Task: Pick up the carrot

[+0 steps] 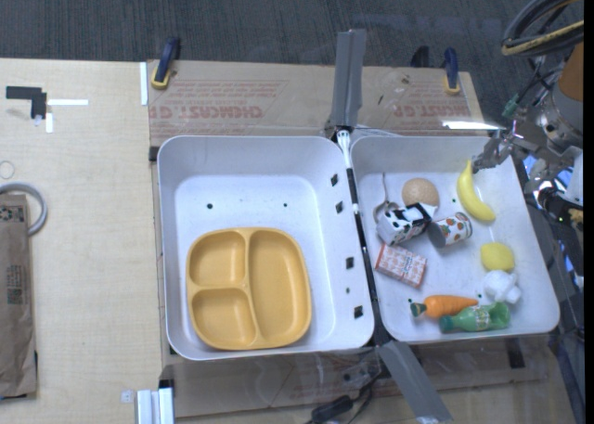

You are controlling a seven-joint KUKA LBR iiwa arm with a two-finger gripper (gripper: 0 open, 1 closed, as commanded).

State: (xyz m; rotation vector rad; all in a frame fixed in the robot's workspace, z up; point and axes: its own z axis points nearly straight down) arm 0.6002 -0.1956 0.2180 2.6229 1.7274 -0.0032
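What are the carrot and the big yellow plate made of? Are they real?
The carrot looks like toy plastic: smooth, evenly orange, with a slight shine. The yellow plate looks like matte moulded plastic, one flat colour with three rounded compartments. I can't be sure from here.

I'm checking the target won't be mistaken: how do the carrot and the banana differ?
The carrot is orange with a green end; the banana is plain yellow. The carrot lies crosswise near the right bin's front edge, touching a green bottle; the banana lies nearly lengthwise toward the back, apart from its neighbours. The carrot tapers straight; the banana curves. Both lie flat in the right bin.
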